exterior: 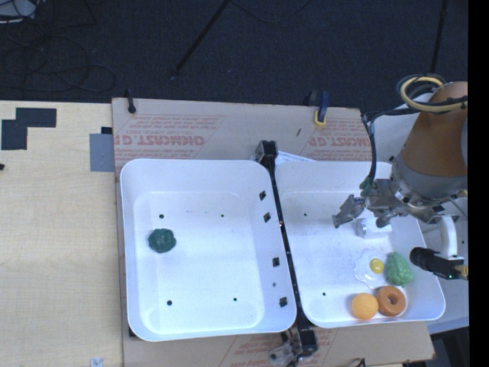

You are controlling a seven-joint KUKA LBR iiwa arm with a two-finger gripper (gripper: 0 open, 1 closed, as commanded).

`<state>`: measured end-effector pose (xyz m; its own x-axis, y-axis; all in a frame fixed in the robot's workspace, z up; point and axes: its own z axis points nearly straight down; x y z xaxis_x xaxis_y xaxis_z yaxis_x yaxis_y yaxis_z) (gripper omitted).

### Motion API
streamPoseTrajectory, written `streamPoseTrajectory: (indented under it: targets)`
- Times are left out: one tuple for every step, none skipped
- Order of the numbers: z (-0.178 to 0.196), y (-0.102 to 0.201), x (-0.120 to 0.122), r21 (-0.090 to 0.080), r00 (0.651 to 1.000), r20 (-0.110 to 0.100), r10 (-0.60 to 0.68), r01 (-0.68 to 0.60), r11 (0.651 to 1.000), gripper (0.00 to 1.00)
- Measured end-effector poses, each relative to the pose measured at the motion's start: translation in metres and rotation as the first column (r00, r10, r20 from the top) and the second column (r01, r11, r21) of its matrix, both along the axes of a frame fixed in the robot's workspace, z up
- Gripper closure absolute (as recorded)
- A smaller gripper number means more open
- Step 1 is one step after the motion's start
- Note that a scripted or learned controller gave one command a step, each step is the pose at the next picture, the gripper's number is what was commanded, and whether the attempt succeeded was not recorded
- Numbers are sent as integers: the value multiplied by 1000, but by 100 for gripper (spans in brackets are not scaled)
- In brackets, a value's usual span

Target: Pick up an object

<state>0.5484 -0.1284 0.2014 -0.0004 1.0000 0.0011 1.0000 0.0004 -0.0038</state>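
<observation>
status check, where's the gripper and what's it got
Gripper over right bin, nothing seen in it. Orange ball, donut, green piece, fried egg near front corner. Dark green lump alone in left bin.

The arm (435, 140) is cut off at the right edge, and its claw (359, 219) is too blurred to read.

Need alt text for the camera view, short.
A grey robot arm's gripper hovers over the right bin, above an orange ball, a doughnut, a green lump and a fried-egg toy. The left bin holds a dark green ball.
</observation>
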Motion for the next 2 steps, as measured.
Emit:
streamPoseTrajectory:
  targets:
    - [9,-1,0,1,1000,-3,0,0,1000,100]
    - [92,58,-52,1,1000,5,5,-5,1000,100]
